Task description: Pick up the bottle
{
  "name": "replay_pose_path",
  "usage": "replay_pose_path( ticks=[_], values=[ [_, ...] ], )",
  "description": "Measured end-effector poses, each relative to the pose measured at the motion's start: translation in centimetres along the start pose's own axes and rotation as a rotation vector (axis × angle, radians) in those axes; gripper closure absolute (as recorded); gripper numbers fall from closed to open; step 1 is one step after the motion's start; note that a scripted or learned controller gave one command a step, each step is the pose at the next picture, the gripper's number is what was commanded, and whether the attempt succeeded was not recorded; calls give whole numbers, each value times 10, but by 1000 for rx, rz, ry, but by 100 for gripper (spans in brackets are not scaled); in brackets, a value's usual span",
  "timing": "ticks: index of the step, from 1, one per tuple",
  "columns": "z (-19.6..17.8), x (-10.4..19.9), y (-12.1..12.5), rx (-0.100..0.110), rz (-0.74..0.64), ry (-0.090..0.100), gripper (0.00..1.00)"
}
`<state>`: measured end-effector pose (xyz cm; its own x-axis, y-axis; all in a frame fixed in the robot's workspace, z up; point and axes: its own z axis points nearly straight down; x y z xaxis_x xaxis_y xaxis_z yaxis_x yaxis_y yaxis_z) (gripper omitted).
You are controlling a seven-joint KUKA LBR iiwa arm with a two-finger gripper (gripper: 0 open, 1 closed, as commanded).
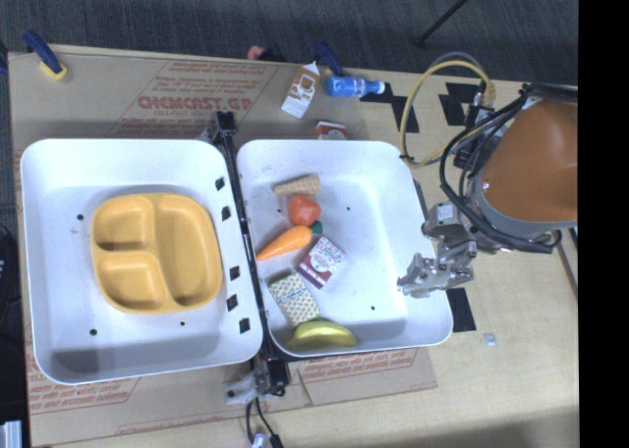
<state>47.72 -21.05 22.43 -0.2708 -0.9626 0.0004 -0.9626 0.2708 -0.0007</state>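
A tan table carries two white bins. The blue bottle lies on the table behind the right bin, well apart from the claw, which hovers over that bin's right rim; whether its fingers are apart cannot be told.

Two shallow white bins sit side by side. The left holds one yellow compartment plate.

The right holds six items: one cone, tomato, carrot, banana and two small packets.
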Motion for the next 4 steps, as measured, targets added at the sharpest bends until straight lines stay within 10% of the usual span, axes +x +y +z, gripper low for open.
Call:
replay_pose_path(
  ticks=[1,2,4],
  values=[
    [14,0,1,-5,228,0,100],
    [13,0,0,-1,-4,0,100],
    [21,0,0,0,487,-1,100]
  ],
)
